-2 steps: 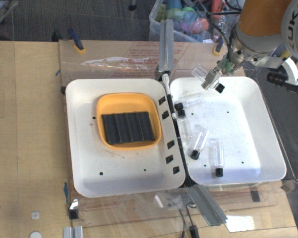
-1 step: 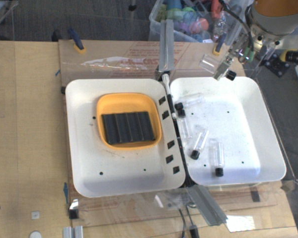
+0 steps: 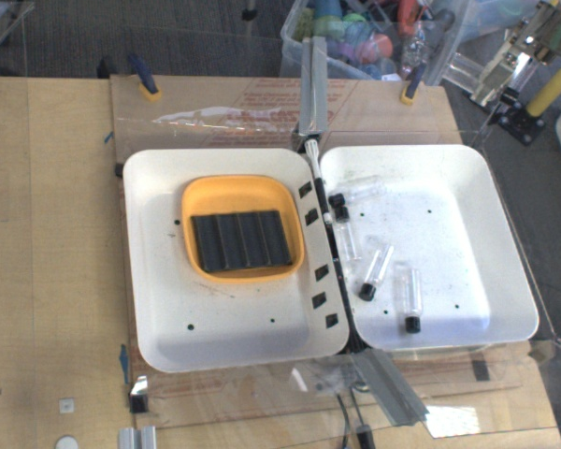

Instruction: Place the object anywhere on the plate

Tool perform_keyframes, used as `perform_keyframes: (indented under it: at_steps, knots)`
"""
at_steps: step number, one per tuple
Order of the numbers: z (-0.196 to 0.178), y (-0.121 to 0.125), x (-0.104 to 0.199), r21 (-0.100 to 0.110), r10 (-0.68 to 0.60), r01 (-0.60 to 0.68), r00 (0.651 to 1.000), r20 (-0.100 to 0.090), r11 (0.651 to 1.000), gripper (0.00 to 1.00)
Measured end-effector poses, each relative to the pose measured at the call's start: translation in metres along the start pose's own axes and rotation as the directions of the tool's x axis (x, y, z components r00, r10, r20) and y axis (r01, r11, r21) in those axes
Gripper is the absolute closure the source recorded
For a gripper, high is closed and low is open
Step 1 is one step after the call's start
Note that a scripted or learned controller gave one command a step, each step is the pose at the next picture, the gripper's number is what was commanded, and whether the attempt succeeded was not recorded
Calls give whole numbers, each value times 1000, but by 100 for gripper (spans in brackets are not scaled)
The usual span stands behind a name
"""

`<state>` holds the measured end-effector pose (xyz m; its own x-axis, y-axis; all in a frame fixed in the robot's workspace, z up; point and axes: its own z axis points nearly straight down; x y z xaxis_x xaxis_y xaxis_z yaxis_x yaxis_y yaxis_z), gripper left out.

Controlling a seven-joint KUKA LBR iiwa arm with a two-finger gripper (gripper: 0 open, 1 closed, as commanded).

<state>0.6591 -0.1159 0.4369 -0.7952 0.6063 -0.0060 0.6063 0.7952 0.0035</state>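
An orange plate [image 3: 238, 188] with a raised rim sits in the left white bin [image 3: 224, 324], toward the bin's back half. A black ridged rectangular block [image 3: 241, 240] lies flat on the plate, covering most of its floor and reaching the plate's front rim. Nothing touches the block.
The right white bin [image 3: 453, 218] holds several clear plastic tubes with black caps, such as one tube [image 3: 375, 269] near its left side and another tube [image 3: 409, 297] near the front. A clear box of colourful items [image 3: 383, 12] stands behind the bins. Wooden bench [image 3: 47, 251] lies to the left.
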Motion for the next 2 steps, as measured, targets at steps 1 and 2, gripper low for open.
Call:
perform_keyframes:
  at_steps: [1,2]
  knots:
    - [1,-35,-19,0,-266,266,964,2,964,100]
    - [0,-81,-59,1,-526,526,850,5,850,100]
